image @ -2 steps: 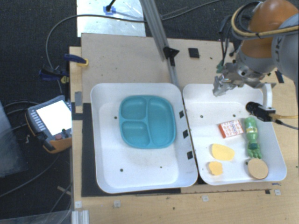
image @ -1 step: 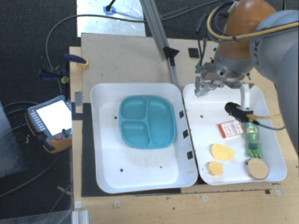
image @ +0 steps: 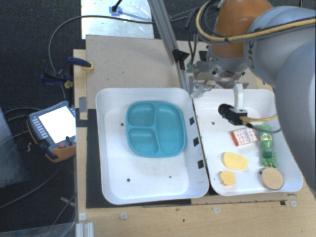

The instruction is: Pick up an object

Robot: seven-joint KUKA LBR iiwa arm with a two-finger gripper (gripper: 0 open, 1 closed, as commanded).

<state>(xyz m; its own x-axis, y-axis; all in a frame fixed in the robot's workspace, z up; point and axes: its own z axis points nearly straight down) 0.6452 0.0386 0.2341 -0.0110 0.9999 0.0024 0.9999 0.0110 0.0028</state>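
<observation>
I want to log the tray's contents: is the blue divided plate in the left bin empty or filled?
Empty. The blue divided plate lies flat in the left bin, and all its compartments show bare blue surface.

Right bin's left half lies open; items crowd right.

No legible text anywhere — print on the small red packet too blurred.

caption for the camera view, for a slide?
Grey arm's tool above the right white bin of small items; teal divided plate in left bin.
</observation>
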